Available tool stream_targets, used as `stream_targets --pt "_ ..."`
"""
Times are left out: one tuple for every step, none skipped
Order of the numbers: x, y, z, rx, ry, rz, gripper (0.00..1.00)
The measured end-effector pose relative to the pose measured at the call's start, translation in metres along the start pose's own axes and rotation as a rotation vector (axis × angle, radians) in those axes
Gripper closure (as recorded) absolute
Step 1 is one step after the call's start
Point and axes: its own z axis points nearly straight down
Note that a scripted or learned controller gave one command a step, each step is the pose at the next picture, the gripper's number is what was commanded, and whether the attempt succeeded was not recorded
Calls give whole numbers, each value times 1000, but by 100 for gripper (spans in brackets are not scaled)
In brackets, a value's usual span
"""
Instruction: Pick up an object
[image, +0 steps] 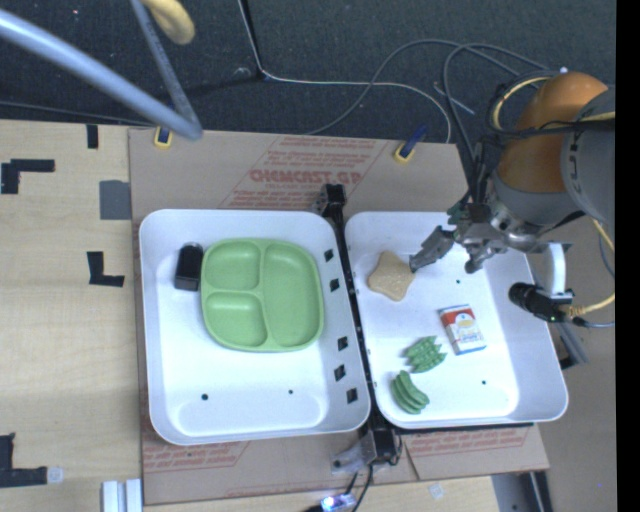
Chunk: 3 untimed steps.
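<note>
In the right bin (520, 385) lie a tan bread-like piece (390, 277) at the upper left, a small red and white box (463, 329) in the middle, and two green pea pods (424, 353) (409, 392) toward the front. My gripper (450, 256) hangs over the bin's upper part, just right of the tan piece. Its two dark fingers (428, 250) are spread apart, open, with nothing between them.
The left bin (170, 400) holds a green divided plate (263, 294) and a small black block (189, 267) at its left. A black divider with clips (345, 300) runs between the bins. Cables (420, 70) trail across the dark floor behind the bench.
</note>
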Motion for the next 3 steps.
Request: stream_targets --pt "0 3 -9 -14 -2 -3 0" --pt "1 4 55 -11 -2 -3 0" --pt "1 5 106 -16 -3 -3 0"
